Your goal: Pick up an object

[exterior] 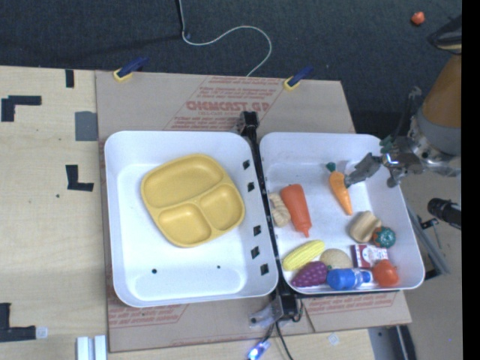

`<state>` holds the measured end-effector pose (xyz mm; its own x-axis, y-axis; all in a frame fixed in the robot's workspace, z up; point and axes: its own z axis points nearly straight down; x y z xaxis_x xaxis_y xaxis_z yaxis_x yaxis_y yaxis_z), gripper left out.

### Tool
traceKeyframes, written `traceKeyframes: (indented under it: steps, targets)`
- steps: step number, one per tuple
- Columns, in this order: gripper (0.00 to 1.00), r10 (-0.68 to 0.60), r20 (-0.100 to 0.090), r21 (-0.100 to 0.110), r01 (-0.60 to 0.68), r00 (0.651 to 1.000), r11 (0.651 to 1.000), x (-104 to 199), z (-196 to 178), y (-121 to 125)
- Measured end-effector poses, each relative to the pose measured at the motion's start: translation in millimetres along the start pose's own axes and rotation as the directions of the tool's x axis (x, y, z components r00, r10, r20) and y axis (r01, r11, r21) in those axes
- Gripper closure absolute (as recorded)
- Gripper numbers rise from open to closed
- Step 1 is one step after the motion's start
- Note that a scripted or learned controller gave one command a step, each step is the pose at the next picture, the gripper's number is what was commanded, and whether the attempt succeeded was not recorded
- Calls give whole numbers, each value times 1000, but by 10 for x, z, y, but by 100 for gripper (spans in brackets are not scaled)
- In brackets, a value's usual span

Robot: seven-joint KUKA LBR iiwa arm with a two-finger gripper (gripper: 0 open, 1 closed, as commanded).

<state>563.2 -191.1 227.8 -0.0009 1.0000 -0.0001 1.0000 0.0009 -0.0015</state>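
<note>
The right bin (330, 145) holds toy foods. A small carrot (341, 190) with a green top lies near the bin's upper middle. A larger orange-red carrot (296, 208) lies left of it, next to a tan piece (279, 210). Along the front are a corn cob (303, 253), purple grapes (310, 274), a blue item (346, 278), a red-and-white box (369, 255) and a tomato (386, 274). My gripper (375, 172) hovers over the bin's upper right, just right of the small carrot. It is open, with nothing between its fingers.
The left bin (124, 223) holds a yellow divided plate (193, 199). A bread roll (363, 226), a green ball (385, 238) and a potato (335, 259) also lie in the right bin. A white cable (225, 36) loops behind the bins.
</note>
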Motion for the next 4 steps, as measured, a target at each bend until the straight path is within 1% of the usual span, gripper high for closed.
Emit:
traceKeyframes:
  steps: [1,2,4]
  targets:
    - [0,-2,-4,11,2,1000,1000,211,1446,128]
    - [100,-1,-1,1,1,1000,1000,196,1261,153]
    - [100,-2,-1,4,2,1000,1000,201,1076,149]
